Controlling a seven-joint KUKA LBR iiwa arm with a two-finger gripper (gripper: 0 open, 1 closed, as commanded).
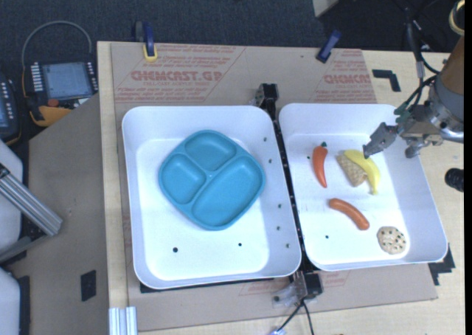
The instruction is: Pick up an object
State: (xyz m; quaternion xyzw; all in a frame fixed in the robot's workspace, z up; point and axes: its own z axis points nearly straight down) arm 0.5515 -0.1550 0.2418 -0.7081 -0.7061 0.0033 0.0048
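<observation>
The right bin [420,201] holds several toy foods. An orange carrot with a green top [319,164] lies at its left. A yellow banana [368,167] rests against a tan bread piece [353,170] in the middle. Nearer the front are a reddish sausage [348,212] and a round cookie [391,239]. My gripper [392,147] hangs over the bin's back right, just right of and above the banana. It is open, one dark finger close to the banana's upper end, and nothing sits between the fingers.
The left bin [147,252] holds a blue divided plate [212,178]. A black clamp [266,94] sits at the back between the bins. Cables and a grey arm link [450,97] crowd the right edge. A pendant [65,80] lies off the bench at left.
</observation>
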